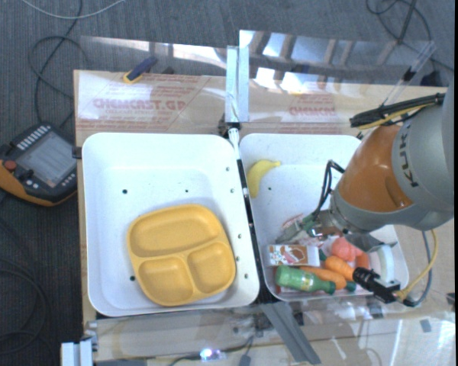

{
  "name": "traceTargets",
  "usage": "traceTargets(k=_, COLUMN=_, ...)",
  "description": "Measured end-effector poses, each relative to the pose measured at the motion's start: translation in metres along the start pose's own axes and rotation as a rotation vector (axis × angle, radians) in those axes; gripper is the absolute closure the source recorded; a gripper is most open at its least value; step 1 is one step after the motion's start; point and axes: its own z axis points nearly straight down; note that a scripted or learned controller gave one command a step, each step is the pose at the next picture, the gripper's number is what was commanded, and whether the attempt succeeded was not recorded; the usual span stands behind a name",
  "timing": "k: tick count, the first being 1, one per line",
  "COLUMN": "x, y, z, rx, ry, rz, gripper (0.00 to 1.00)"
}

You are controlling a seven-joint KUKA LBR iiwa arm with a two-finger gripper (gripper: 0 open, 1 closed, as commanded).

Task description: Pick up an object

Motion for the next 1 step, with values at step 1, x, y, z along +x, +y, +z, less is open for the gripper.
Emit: traceTargets(k=1, x=-0.0832, y=0.0027, z=0.0007, rx=0.002, ry=-0.002, rz=-0.146, gripper=0.00)
